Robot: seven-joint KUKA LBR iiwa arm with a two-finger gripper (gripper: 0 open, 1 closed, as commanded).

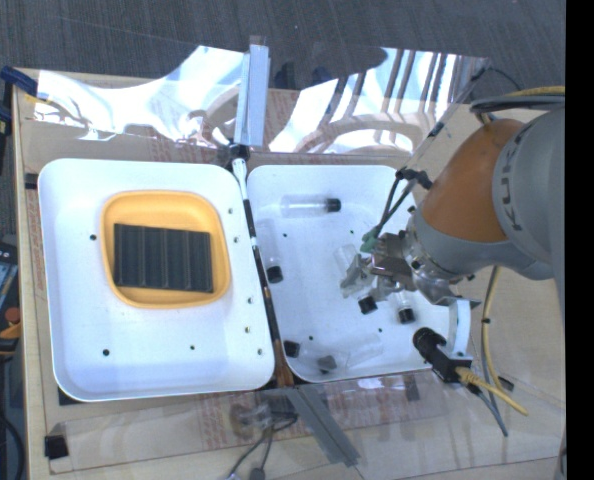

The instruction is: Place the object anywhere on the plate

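Over the right bin point(307, 188) my gripper point(369, 276) hangs low; whether its fingers are spread or closed I cannot tell. One clear tube with a black cap point(310, 206) lies near that bin's far wall, apart from me. One yellow plate point(163, 250) with a dark ribbed insert sits in the left bin point(67, 298).

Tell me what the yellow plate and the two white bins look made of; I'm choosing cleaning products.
The rounded yellow plate with a dark ribbed centre looks like moulded plastic with a matte finish: even colour, soft rounded rim, no glare. The two shallow white bins, left and right, look like smooth, slightly glossy plastic, with rounded corners and small dark holes. The exact materials cannot be told from the picture.
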